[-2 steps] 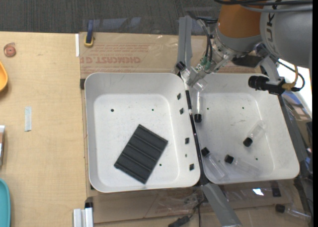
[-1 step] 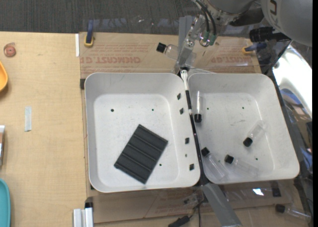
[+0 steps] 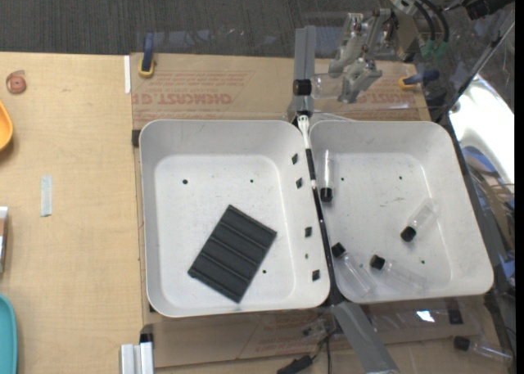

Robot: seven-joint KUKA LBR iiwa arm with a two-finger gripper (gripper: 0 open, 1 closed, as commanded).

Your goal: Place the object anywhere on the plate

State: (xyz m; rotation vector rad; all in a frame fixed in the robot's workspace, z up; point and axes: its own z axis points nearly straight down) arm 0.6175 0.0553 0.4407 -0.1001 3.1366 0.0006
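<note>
Clear vials (image 3: 372, 270) are lying low in the right bin (image 3: 458, 192), black plate (image 3: 233, 251) sitting lower left, gripper (image 3: 358, 78) hovering upper right holding nothing, jaw state unclear, so pick is pending: descending onto a vial next.

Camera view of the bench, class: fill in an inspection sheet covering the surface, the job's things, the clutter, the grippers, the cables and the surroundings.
Surface: two shallow white bins, left bin and right bin, on brown cardboard.
Job's things: black ribbed rectangular plate lying in the left bin; clear plastic vials with black caps scattered in the right bin.
Clutter: nothing seen.
Grippers: hand raised beyond the right bin's far edge, carrying nothing visible.
Cables: dark cables at the arm's wrist.
Surroundings: light wooden table left of the bins.
</note>
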